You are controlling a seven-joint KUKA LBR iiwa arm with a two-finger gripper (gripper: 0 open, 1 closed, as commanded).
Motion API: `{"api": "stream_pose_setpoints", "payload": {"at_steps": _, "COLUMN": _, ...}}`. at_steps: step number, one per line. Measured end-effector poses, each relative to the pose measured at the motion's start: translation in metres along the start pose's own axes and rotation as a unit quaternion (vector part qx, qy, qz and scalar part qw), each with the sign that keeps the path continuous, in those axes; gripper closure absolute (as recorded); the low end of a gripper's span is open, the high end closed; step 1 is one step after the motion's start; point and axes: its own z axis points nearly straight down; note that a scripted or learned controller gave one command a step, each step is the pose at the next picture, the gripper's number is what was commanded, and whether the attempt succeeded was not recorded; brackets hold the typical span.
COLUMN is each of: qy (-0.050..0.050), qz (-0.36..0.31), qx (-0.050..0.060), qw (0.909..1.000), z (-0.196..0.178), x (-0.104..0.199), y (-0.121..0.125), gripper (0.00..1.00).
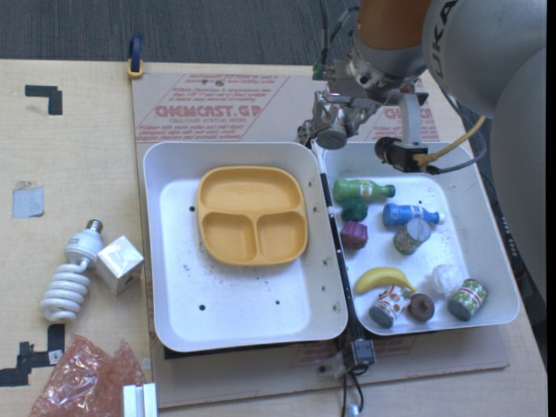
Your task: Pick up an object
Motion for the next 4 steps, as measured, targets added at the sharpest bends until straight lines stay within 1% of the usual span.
{"api": "stream_pose_setpoints", "payload": {"at_steps": 1, "qy": 0.0, "qz": 0.001, "qx": -0.001, "qw": 1.0, "z": -0.019, "x": -0.011, "y": 0.0, "gripper": 1.0}}
{"api": "stream_pose_setpoints", "payload": {"at_steps": 2, "qy": 0.0, "qz": 0.0, "qx": 0.0, "qw": 1.0, "z": 0.01, "x": 0.031, "y": -0.004, "gripper": 1.0}}
{"api": "stream_pose_setpoints", "payload": {"at_steps": 3, "qy": 0.0, "qz": 0.0, "qx": 0.0, "qw": 1.0, "z": -0.005, "x": 0.034, "y": -0.025, "gripper": 1.0}}
{"api": "stream_pose_setpoints", "payload": {"at_steps": 4, "qy": 0.0, "qz": 0.0, "qx": -0.001, "qw": 1.0, "z": -0.009, "x": 0.031, "y": 0.0, "gripper": 1.0}}
